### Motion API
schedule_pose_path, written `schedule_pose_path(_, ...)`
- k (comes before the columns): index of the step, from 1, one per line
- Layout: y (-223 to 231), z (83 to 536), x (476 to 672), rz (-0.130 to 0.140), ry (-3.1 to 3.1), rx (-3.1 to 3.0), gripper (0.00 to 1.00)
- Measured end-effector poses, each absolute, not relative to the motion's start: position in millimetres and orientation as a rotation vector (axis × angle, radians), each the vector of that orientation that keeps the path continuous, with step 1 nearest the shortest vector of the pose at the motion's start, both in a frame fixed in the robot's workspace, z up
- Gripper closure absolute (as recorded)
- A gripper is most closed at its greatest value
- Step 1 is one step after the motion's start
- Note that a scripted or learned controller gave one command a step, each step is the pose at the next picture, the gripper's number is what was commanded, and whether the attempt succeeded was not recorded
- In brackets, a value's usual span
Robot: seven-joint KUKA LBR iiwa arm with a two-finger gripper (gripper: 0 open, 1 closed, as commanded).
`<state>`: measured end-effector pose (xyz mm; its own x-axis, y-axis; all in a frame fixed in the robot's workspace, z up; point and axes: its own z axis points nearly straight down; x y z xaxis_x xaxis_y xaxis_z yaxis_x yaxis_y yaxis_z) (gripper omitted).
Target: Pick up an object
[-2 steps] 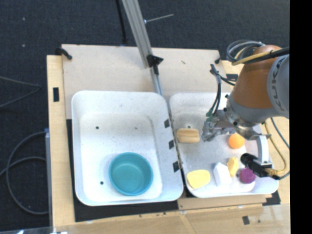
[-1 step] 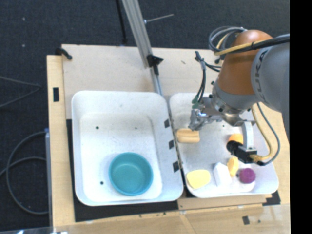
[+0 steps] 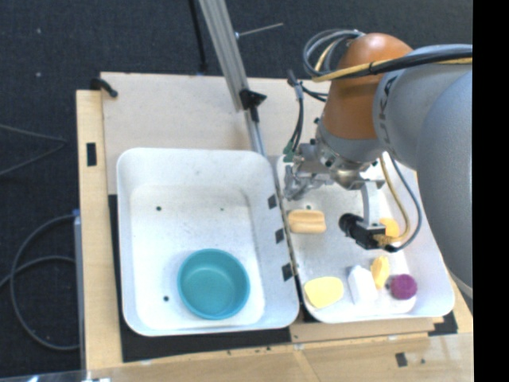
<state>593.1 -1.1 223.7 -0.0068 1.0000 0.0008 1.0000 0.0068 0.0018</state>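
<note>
My gripper [image 3: 300, 180] hangs over the far left part of the right bin [image 3: 433, 273], close to the wall between the two bins. Just below it in the view lies a tan, bread-like roll [image 3: 306, 221], apart from the gripper. Along the bin's near side lie a pale yellow flat piece [image 3: 324, 291], a white block [image 3: 362, 284], a small yellow piece [image 3: 381, 268] and a purple ball [image 3: 402, 286]. Nothing shows in the gripper's grasp.
A teal bowl [image 3: 213, 283] sits in the near part of the left bin [image 3: 159, 181]. A slanted metal post [image 3: 231, 54] rises behind the bins. The arm's grey body covers the right bin's far right side.
</note>
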Motion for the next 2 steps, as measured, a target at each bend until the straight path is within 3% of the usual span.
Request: schedule_pose_path(2,74.6,249.4,649.2,0.005,2.228,2.213,1.00)
